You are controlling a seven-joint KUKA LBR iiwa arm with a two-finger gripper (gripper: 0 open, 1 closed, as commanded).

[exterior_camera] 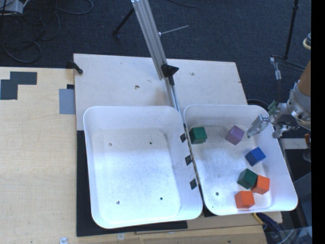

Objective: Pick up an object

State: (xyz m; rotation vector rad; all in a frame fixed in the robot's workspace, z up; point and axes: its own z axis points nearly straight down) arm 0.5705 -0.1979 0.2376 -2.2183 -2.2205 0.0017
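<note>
1. Since no block sits between the jaws yet, the step in hand looks like the approach, and the likeliest target is the small lilac plastic cube (pixel 235 134), which lies in the upper middle of the right shallow white plastic bin (pixel 284 187), just beside the arm's tool.
2. The grey two-finger gripper (pixel 263 122) hangs over that bin's upper right rim; its jaws carry nothing, and whether they stand wide or narrow I cannot tell, as the tips blur together.
3. To do this well, I judge the tool should centre over the lilac cube, line up with two of its flat faces, and come down straight so the cube is not nudged aside.
4. The blue plastic cube (pixel 255 156) lies near, below and to the right, apart from the lilac one, so there seems room to descend.
5. Farther down, a dark green cube (pixel 247 178) touches an orange cube (pixel 262 184), with a second orange cube (pixel 244 199) just beside them; that cluster would be harder to grip cleanly.
6. Another green cube (pixel 198 134) sits by the bin's left wall.
7. The left white bin (pixel 96 136) adjoins it on the pale bench (pixel 30 146).
</note>
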